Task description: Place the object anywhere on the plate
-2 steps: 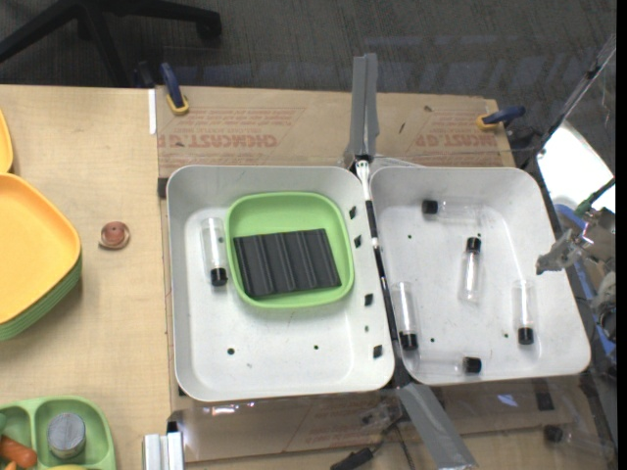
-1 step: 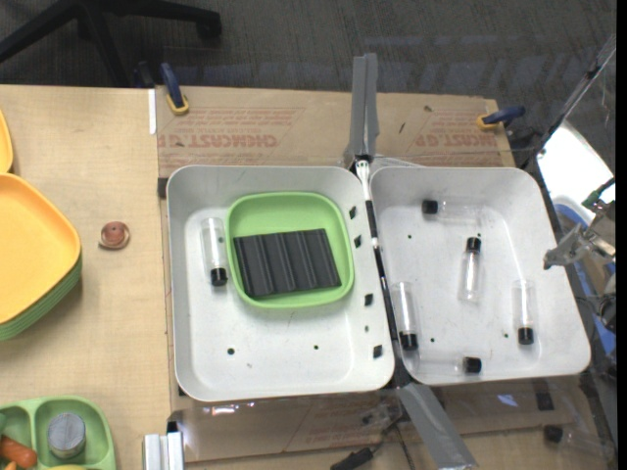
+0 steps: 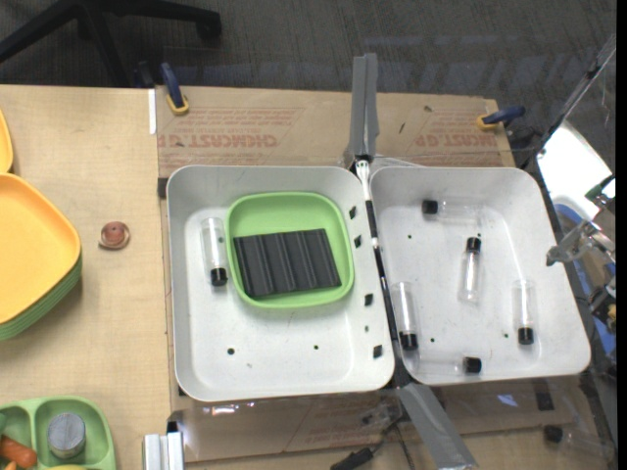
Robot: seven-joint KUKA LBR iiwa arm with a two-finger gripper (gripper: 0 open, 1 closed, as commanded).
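A green square plate [image 3: 289, 213] sits in the left white bin [image 3: 274, 360], toward its back. A dark grey ribbed block [image 3: 289, 262] lies flat on the plate, covering its middle and front. Just left of the plate, a clear vial with a black cap [image 3: 214, 251] lies on the bin floor, apart from the plate's rim. Several more clear vials with black caps lie scattered in the right white bin [image 3: 549, 360]; one is near the middle [image 3: 472, 267], one by the left wall [image 3: 404, 316] and one at the right [image 3: 524, 311].
A grey post [image 3: 363, 106] rises behind the seam between the bins. Stacked yellow plates [image 3: 29, 253], a small reddish disc [image 3: 115, 233] and a green divided tray [image 3: 49, 434] lie on the bench to the left. Metal fixtures [image 3: 583, 238] stand by the right bin's edge.
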